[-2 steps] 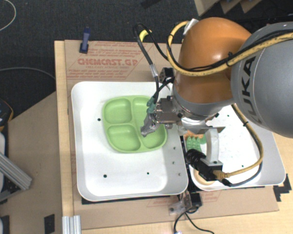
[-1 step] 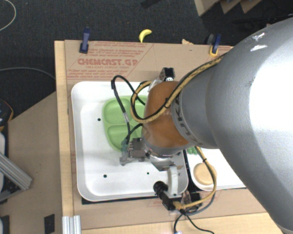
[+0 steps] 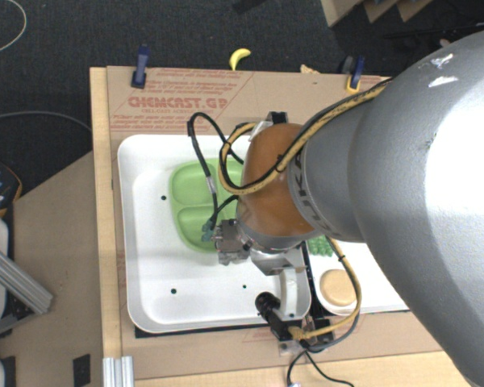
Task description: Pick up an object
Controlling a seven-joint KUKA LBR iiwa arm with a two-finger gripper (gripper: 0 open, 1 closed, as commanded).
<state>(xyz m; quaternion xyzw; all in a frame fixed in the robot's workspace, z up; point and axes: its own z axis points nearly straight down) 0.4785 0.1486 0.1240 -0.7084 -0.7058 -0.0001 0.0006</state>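
Observation:
A light green, lobed plastic object [image 3: 195,204] lies in the left white bin [image 3: 157,297], toward its upper middle. Its right part is hidden under the arm. My gripper [image 3: 235,247] hangs below the orange wrist band [image 3: 268,185], low over the green object's right edge and close to the wall between the bins. A round tan object [image 3: 337,289] sits in the right bin [image 3: 379,301], just right of the wrist. Next to it a small dark green piece [image 3: 321,247] peeks out from under the arm.
The big grey arm [image 3: 419,176] covers most of the right bin. Black and yellow cables [image 3: 206,147] loop out from the wrist over the left bin. A cardboard sheet [image 3: 177,99] lies under both bins, with blue clamps [image 3: 139,67] at its far edge.

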